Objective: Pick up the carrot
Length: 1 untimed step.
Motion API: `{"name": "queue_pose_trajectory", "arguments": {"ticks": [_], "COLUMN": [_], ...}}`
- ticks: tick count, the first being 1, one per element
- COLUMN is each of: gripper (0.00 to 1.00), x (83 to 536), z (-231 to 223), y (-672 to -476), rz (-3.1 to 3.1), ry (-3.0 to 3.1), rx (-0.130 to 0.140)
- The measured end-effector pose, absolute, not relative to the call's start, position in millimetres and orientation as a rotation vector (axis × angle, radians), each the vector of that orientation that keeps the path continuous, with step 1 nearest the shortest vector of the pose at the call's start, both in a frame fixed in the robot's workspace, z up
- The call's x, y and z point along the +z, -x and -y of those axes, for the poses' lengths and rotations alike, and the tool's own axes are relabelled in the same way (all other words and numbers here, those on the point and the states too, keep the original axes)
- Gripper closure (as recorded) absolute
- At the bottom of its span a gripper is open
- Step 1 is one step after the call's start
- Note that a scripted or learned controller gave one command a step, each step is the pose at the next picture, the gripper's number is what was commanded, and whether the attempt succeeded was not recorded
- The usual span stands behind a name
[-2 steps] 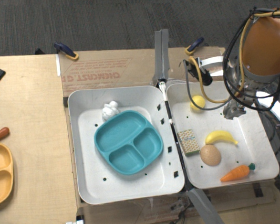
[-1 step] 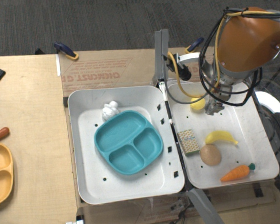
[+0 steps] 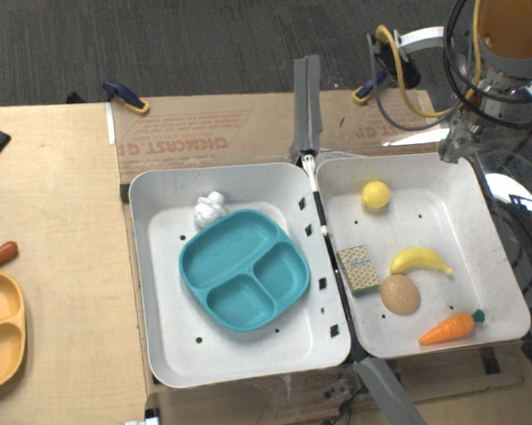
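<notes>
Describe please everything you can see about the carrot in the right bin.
The carrot is a small orange toy with a smooth, plastic-looking body and a short green stub at its thick end. It lies flat on the floor of the right bin, near the front corner, with the narrow tip pointing left and the green end pointing right and slightly upward in the picture. A brown egg-shaped object sits just beyond it, close but apparently not touching. Nothing holds the carrot.

My bench, seen from above.
Dark grey carpet (image 3: 190, 31) lies beyond my light wooden bench top (image 3: 45, 168); a brown cardboard sheet (image 3: 206, 134) covers the part beside it, clipped at its far edge.
</notes>
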State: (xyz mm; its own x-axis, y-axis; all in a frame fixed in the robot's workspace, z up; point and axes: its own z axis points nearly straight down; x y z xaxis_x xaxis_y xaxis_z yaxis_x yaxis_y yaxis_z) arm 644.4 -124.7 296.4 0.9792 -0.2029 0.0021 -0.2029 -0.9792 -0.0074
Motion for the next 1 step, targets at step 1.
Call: {"name": "queue_pose_trajectory", "arguments": {"ticks": [1], "gripper": [1.00], "x": [220.4], "z": [76.9], "y": [-658.5], "rz": [-0.323], "ry": [3.118], "rx": [0.008]}}
